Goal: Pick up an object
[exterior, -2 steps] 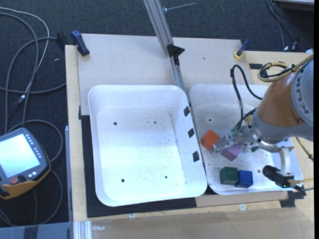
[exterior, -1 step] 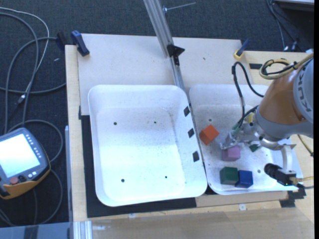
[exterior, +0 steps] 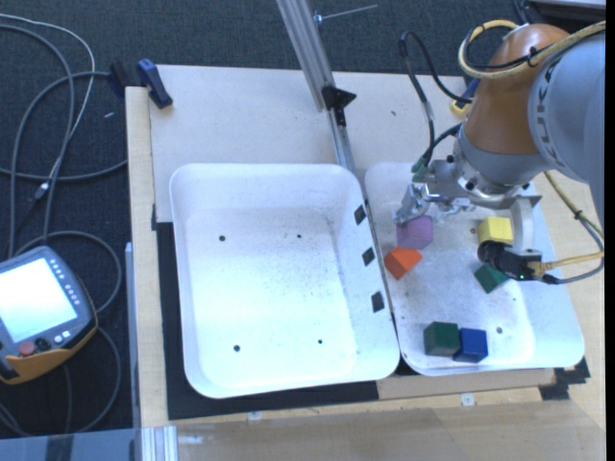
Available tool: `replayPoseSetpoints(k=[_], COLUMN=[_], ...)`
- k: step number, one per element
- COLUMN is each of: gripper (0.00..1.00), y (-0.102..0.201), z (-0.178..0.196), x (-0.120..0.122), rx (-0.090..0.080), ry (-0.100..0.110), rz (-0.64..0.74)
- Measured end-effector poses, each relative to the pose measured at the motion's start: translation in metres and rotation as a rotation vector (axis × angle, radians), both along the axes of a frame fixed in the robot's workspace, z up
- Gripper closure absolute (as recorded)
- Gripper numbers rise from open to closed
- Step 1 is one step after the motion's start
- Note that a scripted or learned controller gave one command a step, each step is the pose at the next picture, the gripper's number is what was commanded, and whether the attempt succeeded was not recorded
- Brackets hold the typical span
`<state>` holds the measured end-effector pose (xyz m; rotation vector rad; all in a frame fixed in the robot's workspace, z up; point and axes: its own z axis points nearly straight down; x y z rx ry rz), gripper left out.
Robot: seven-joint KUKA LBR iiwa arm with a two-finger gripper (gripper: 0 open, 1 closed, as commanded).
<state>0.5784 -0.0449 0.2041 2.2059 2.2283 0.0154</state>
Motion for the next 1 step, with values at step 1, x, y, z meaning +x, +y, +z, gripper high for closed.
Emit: replayPoseSetpoints(k=[1], gripper=[1.00], y=[0.0558], z=[-0.0049], x=[-0.0349], rx=[0.001], ry=[0.017], rz=[-0.004])
